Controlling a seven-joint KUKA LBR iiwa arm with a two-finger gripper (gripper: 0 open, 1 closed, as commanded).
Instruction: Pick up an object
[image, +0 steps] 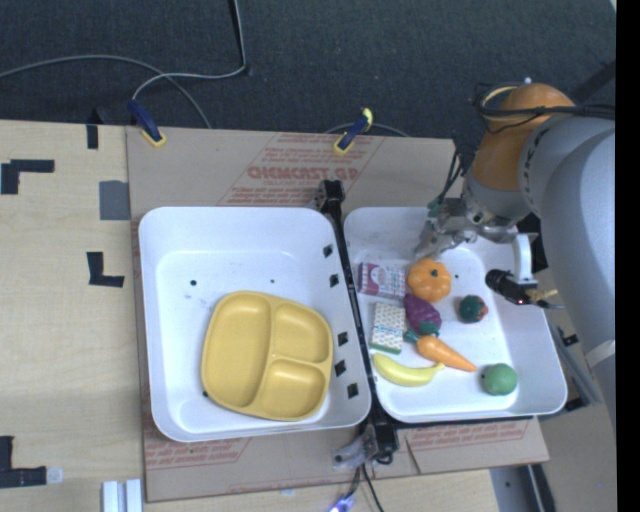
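The gripper (440, 237) hangs over the back of the right bin (530, 400), just behind the small pumpkin (429, 281); whether it is open or closed I cannot tell, and nothing shows between its tips. The grey arm (575, 200) with its orange band (510, 140) reaches in from the right. In front of the pumpkin lie a purple eggplant (421, 314), a carrot (444, 352) and a banana (403, 371) close together, the eggplant touching the pumpkin. Left of them are a small packet (371, 279) and a patterned card (388, 325). A dark green ball (472, 309) sits right of the pumpkin, and a lime (499, 379) lies near the front right corner. The left bin (170, 240) holds a yellow divided plate (268, 354).
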